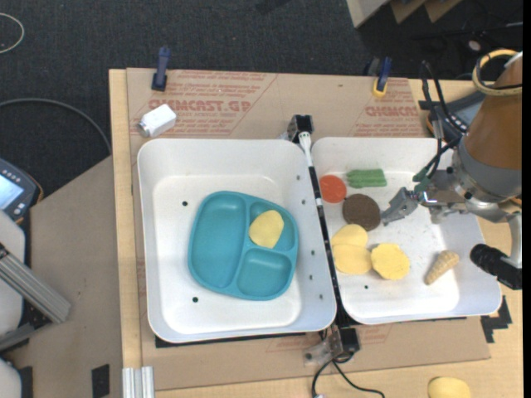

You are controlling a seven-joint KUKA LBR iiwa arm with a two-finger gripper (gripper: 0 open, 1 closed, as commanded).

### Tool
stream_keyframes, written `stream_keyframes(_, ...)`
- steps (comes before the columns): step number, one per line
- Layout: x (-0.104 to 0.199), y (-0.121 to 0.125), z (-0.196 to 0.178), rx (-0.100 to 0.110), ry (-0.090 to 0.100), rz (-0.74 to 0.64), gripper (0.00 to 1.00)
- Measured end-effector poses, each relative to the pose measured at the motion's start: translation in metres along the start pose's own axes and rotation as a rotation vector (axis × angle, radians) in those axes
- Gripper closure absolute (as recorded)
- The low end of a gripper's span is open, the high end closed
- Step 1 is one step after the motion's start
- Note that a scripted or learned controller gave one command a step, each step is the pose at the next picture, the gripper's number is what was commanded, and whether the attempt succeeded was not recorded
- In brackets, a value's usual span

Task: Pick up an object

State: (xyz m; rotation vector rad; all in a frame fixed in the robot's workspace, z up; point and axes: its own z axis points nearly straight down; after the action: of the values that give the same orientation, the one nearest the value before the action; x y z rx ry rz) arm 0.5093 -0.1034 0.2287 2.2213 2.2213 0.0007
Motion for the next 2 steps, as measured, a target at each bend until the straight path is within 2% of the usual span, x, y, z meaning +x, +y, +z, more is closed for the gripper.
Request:
stream_keyframes(1, 0.036, -0.031, -0.04, -0.003, 0.0, -0.004, 0.0)
stream_keyframes(2, 0.115, -0.032, 0.049, 0.011, 0.004, -0.007, 0.0)
